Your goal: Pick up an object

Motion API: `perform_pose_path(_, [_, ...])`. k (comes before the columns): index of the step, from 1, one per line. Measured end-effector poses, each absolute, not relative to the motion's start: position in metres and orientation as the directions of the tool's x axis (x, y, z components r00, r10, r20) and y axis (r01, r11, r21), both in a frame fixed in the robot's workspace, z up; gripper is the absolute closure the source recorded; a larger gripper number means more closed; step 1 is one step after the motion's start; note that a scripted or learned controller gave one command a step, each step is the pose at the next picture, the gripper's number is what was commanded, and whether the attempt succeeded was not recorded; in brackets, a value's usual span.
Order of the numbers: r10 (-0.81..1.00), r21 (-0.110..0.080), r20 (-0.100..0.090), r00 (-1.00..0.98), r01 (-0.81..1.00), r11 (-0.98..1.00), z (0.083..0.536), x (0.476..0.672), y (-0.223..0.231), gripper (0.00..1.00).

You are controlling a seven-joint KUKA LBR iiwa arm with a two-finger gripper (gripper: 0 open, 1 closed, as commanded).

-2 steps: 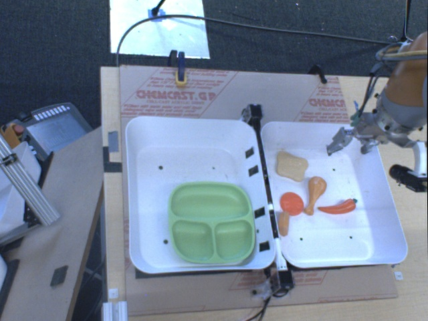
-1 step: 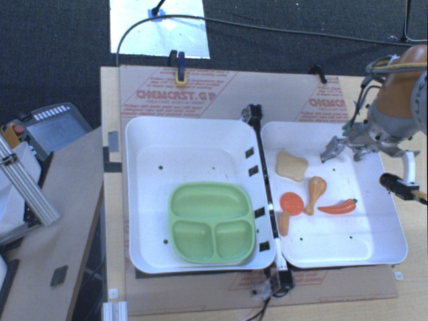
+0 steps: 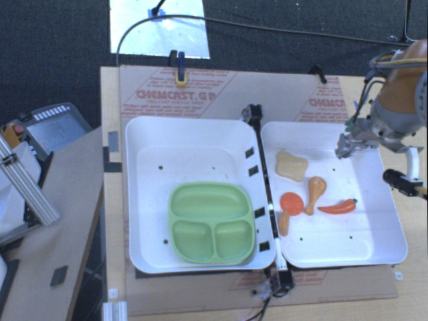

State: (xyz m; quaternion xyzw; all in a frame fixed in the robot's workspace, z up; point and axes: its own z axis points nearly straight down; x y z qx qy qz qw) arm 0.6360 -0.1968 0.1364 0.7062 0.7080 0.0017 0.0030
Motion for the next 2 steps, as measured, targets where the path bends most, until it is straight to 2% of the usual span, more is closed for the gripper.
perform_pose_path(1, [1.000, 0.009, -0.003, -0.004, 1.000, 0.004, 0.202, 0.637, -0.197, 1.00])
perform_pose_path(2, [1.000, 0.008, -0.002, -0.005, 1.000, 0.005, 0.247, 0.639, -0.198, 1.00])
